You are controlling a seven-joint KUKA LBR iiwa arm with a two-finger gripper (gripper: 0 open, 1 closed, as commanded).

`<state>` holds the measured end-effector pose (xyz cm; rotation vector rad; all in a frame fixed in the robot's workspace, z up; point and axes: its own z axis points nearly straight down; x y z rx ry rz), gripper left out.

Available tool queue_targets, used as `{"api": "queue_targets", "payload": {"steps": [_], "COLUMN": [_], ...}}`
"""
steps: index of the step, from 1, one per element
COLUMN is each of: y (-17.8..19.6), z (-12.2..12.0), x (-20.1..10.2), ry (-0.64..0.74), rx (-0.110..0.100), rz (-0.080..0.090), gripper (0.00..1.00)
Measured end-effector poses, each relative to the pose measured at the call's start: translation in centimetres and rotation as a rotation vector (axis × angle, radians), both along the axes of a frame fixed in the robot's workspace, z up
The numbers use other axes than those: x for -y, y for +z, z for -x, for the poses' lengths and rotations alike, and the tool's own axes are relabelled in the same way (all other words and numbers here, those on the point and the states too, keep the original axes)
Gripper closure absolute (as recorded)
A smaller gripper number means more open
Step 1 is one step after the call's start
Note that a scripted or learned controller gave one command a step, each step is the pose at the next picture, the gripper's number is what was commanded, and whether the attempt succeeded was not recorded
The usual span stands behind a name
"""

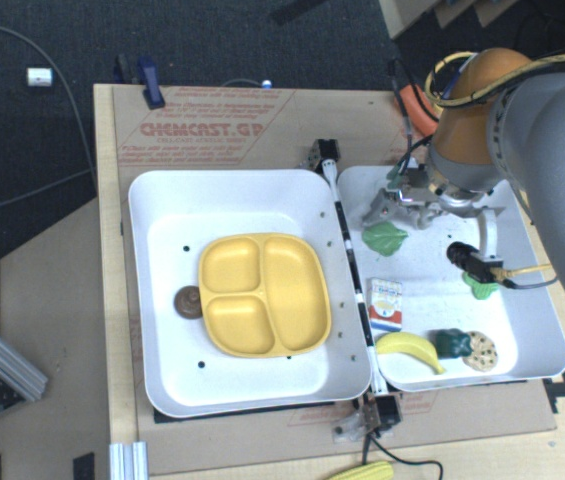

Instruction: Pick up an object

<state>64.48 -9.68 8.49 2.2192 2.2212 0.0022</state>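
Pincer point(399, 211) just above green leaf point(384, 238) in right bin point(537, 353)

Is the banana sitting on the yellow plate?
No, the banana lies in the right bin, while the yellow plate is in the left bin.

Bright, even overhead light, soft shadows, slightly grainy but sharp.

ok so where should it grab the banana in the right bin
Across the middle of the banana, coming straight down from above. It lies flat on the floor of the right bin, curved, with its narrow width easy to span. The bin's near wall and the dark green toy crowd its ends.
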Motion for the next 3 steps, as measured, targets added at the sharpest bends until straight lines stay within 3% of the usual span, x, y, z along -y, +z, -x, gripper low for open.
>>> {"api": "queue_targets", "payload": {"steps": [1, 2, 3], "y": [-0.1, 0.0, 0.0], "z": [7.8, 0.9, -2.2], "x": [3.3, 2.7, 0.1], "ry": [-0.002, 0.000, 0.001], "rx": [-0.004, 0.000, 0.000], "rz": [0.000, 0.000, 0.000], "gripper": [0.00, 0.00, 0.00]}}
